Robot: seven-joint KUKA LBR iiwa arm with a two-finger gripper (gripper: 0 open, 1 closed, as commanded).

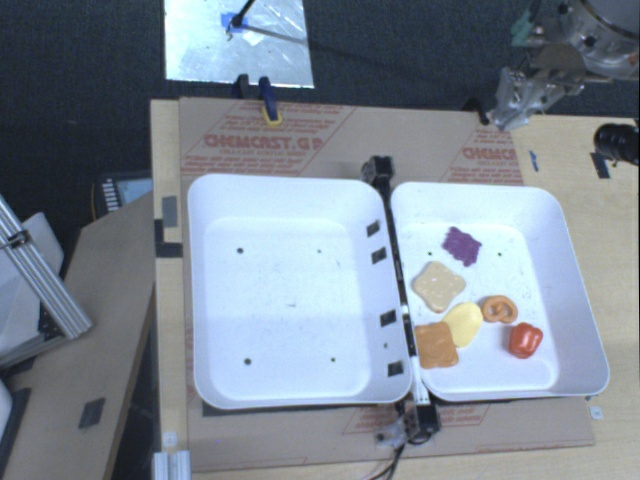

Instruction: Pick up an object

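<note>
While gripper hovers, purple piece lies diagonally.

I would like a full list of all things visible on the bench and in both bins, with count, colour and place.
bins: 2, white, side by side on cardboard
purple piece: 1, purple, right bin, upper middle
toast-shaped piece: 1, beige, right bin, centre
yellow piece: 1, yellow, below the beige one
orange square: 1, orange, right bin, lower left
ring-shaped piece: 1, orange, right of yellow
red piece: 1, red, lower right
gripper: 1, grey, above right bin's far edge
</note>
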